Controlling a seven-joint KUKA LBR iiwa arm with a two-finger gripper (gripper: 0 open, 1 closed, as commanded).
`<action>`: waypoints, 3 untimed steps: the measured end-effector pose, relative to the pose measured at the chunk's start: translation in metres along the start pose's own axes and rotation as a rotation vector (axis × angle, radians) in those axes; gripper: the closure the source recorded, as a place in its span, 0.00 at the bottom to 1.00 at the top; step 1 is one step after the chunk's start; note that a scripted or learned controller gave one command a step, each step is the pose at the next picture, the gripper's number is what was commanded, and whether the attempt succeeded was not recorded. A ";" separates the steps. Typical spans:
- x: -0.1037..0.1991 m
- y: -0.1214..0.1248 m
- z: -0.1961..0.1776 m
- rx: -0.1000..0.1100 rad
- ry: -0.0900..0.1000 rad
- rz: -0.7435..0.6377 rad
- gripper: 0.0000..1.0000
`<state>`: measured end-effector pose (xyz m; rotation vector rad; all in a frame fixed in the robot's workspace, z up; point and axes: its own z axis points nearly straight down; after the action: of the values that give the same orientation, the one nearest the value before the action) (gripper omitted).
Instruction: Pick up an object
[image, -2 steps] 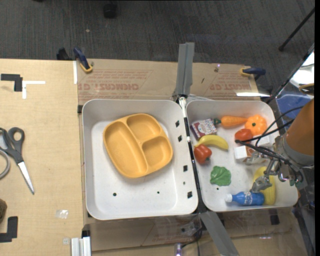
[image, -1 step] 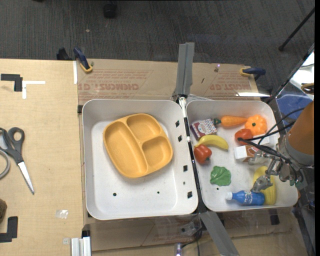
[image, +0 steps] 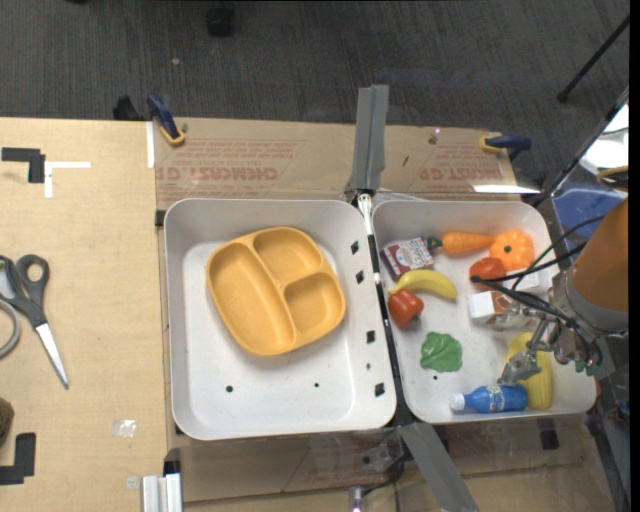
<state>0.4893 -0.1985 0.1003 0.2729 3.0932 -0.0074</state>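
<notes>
**A:** Start at the bench's left edge. What lies there?

**B:** A pair of scissors (image: 35, 310), well apart from both bins. It looks like stray kit, not a pick target.

**A:** And the left bin (image: 190, 400)?

**B:** It carries one yellow divided plate (image: 277, 289), lying flat toward the bin's far side and slightly turned. My guess is that it is broad and shallow, a poor shape for two fingers, so the arm works elsewhere.

**A:** So the right bin (image: 420, 405) has the candidates?

**B:** Yes, small toys scattered loosely so each can be reached alone. Near its left wall sit a red packet (image: 405, 256), a banana (image: 427, 283) and a red pepper (image: 404, 308) just beside it; a green leafy piece (image: 441, 352) lies toward the middle. Along the far edge are a carrot (image: 466, 242) and an orange pumpkin (image: 514, 249). By the near edge lies a blue bottle (image: 492, 400) on its side, touching a yellow corn cob (image: 538, 378).

**A:** Where is the gripper (image: 522, 358)?

**B:** Low over the right bin's near right corner, right at the corn cob and a white block (image: 484, 305). Cables and metal parts clutter the spot, so I cannot tell whether it is wide or narrow, or whether anything sits between the fingers.

**A:** The likely target, then?

**B:** I judge the corn cob, since the tool hangs closest to it; nothing looks lifted.
</notes>
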 end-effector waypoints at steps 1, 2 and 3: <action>-0.001 -0.003 0.000 0.000 0.001 0.016 0.00; 0.000 -0.005 0.000 0.000 0.003 0.091 0.00; 0.001 -0.005 -0.008 0.000 0.011 0.088 1.00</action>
<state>0.4869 -0.2028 0.1079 0.4094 3.0889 -0.0034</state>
